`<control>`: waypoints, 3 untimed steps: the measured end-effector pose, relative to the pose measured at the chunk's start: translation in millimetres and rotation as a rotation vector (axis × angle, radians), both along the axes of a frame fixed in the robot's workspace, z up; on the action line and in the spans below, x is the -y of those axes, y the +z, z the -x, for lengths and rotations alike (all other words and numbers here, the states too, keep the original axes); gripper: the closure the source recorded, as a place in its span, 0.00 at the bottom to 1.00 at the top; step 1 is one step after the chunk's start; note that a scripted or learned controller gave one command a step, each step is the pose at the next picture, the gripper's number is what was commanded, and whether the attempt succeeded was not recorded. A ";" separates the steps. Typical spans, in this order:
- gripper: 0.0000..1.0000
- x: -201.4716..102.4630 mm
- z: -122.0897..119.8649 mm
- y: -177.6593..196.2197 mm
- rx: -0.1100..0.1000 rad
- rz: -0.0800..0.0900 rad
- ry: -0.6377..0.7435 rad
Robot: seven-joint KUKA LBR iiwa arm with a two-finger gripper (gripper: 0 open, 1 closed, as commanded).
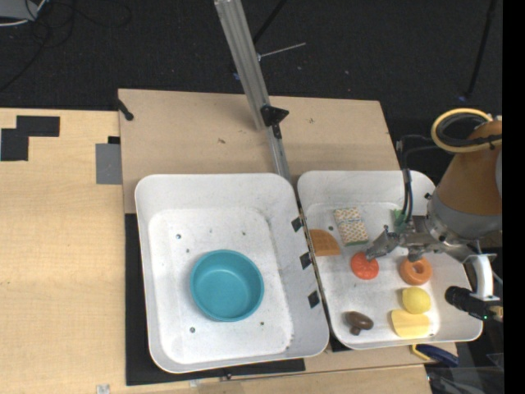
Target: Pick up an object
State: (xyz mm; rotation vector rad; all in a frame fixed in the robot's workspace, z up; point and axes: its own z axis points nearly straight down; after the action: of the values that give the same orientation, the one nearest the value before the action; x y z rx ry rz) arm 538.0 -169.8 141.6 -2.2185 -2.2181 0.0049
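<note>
Red, round, small plastic tomato-like ball [365,267] sits mid right bin [328,189]; my gripper [382,247] hovers just above it, grip state unclear. Probably light, stiff, slippery: I'd pinch across its widest middle.

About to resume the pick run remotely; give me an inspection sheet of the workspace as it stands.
Surface: two white bins side by side, the left bin and the right bin, on a tan board.
Job's things: in the right bin, a red ball, orange ring, yellow ball, yellow block, brown piece, patterned pad and orange flat piece.
Clutter: a teal bowl in the left bin.
Grippers: the gripper hangs low over the right bin, just above the red ball; finger state unclear.
Cables: dark cables on the floor at top left.
Surroundings: a slanted metal rail behind the bins.
</note>
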 end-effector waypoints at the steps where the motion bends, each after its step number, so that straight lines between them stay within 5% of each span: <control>1: 0.00 -0.6 -0.4 -50.5 0.006 0.000 0.001; 2: 1.00 0.5 -1.0 -38.6 0.008 0.002 0.000; 3: 1.00 -3.3 -11.0 11.5 0.009 0.002 0.001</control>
State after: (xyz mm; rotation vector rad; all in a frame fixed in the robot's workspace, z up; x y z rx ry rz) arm 549.0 -166.5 153.1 -2.2232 -2.2240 -0.0030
